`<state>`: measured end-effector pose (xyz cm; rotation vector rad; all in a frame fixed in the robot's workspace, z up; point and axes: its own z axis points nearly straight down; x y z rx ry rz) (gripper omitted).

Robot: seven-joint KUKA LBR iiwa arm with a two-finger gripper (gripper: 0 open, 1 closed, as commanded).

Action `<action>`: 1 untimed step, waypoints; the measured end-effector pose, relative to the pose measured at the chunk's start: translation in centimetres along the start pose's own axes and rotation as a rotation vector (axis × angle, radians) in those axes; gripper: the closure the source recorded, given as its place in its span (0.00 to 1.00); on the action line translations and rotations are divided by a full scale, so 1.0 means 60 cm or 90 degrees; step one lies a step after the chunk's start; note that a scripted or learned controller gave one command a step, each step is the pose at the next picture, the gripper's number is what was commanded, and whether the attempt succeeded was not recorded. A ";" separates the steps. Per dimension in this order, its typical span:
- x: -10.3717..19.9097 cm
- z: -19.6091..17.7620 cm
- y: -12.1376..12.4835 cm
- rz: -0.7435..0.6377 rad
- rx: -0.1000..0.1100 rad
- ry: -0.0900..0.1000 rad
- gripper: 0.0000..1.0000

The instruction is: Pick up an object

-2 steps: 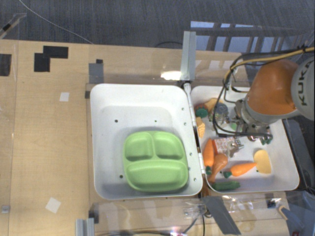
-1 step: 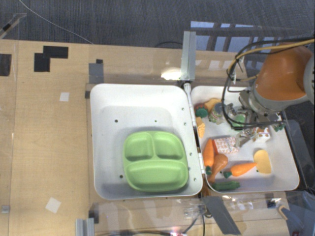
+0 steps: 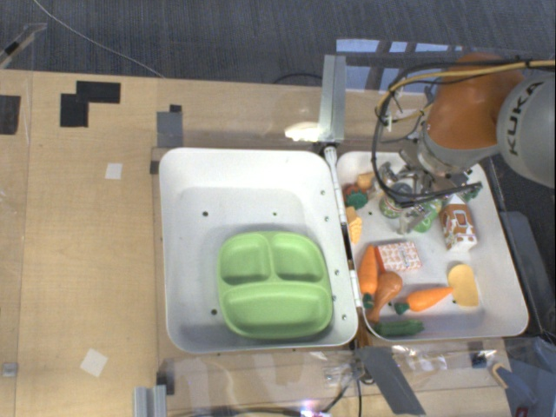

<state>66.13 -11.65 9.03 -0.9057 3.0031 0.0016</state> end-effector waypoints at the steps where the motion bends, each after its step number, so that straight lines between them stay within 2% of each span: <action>1: 0.125 0.001 0.005 0.043 0.005 -0.003 0.00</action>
